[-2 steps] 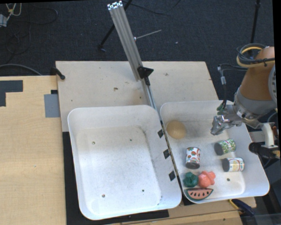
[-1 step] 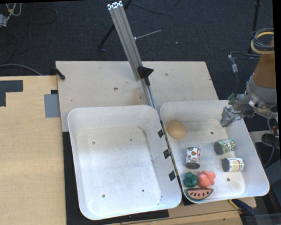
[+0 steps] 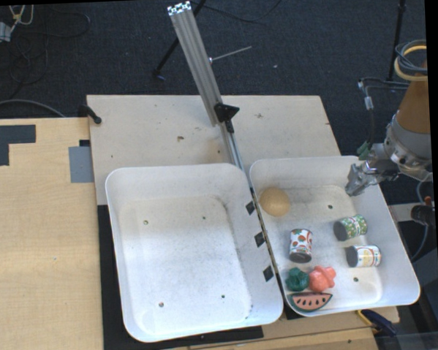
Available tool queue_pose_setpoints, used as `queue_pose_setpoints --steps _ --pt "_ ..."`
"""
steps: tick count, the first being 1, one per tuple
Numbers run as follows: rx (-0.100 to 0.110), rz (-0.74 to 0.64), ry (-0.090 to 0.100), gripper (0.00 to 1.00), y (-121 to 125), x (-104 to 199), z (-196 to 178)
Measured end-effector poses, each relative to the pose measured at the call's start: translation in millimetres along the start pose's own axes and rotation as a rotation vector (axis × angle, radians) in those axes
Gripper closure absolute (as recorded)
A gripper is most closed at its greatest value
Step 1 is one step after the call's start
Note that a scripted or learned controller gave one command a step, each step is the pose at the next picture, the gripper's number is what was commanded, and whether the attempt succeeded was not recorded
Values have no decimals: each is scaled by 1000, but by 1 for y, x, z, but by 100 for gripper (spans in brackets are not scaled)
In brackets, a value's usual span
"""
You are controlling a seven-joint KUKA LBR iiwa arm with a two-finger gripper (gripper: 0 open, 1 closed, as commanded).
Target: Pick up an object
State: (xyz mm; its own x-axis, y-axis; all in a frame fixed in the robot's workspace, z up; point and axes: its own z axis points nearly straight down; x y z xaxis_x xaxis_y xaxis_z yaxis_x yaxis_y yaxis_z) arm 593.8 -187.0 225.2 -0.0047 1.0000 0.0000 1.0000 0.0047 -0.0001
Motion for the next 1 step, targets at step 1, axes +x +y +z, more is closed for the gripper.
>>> queue_pose_setpoints --steps 1 --pt "3 0 3 100 6 53 8"
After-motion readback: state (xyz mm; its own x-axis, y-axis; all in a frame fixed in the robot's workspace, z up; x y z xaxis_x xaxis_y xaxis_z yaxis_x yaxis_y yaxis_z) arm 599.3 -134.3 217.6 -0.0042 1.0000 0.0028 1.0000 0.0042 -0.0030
